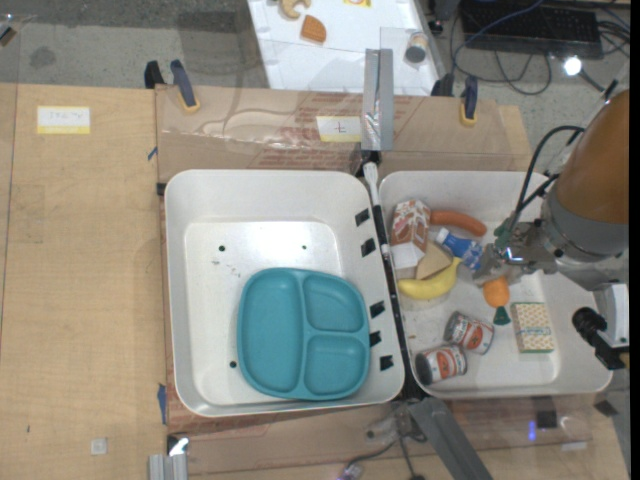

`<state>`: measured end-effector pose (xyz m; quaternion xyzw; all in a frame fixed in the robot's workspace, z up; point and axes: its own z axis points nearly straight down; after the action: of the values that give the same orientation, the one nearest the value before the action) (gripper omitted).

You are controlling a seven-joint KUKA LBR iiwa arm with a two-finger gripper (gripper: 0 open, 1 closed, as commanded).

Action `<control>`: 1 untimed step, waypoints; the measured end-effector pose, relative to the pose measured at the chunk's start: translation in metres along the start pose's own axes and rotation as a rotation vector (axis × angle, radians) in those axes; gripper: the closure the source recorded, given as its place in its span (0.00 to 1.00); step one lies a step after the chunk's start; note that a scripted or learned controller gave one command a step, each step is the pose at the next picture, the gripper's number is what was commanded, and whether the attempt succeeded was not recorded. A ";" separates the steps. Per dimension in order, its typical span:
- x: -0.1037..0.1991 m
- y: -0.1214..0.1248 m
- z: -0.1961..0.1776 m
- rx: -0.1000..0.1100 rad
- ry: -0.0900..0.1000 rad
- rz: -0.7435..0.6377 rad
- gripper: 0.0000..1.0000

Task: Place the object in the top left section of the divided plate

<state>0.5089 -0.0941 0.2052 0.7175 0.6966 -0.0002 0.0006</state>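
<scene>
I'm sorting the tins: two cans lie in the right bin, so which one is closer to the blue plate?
The lower can, lying at the bin's front-left corner, nearest the divided plate. The other can lies up and right of it, beside the cracker box.

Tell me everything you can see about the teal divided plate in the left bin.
The teal divided plate looks like smooth matte plastic, a rounded rectangle with raised ridges splitting it into three sections: one long section on its left and two smaller ones stacked on its right. It lies flat, slightly rotated, on the floor of the left white bin, toward the near right corner. All three sections hold nothing, and only the bin touches it.
</scene>
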 end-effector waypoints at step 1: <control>0.063 0.029 0.014 0.000 0.001 0.082 1.00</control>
<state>0.5398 -0.0315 0.1913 0.7454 0.6666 0.0004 0.0003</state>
